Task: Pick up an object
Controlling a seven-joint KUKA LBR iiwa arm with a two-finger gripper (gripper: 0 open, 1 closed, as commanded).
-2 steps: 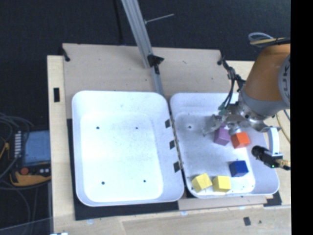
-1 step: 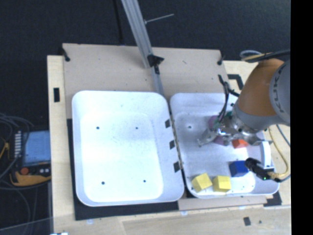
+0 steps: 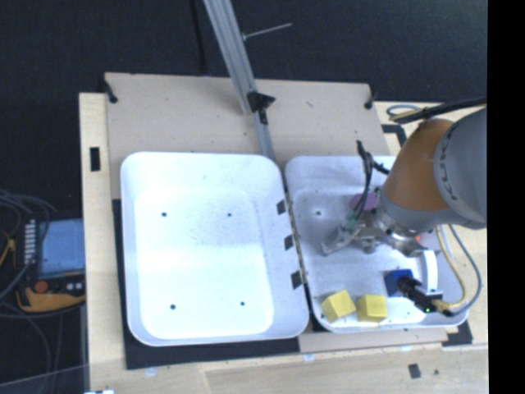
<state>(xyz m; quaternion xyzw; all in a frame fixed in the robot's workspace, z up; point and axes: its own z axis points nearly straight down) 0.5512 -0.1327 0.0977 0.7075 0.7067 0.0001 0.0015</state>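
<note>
1. Reaching in from the right, the arm [image 3: 435, 171] hangs over the right bin [image 3: 316, 183].
2. Its gripper [image 3: 343, 240] sits low near the bin's middle; whether it grips anything is unclear.
3. Two yellow blocks [image 3: 338, 305] and a blue object [image 3: 399, 281] lie along the bin's near edge.

The arm [image 3: 426, 179] hides the right bin's [image 3: 316, 179] far right side, and the gripper [image 3: 349, 238] looks too blurred to read.
</note>
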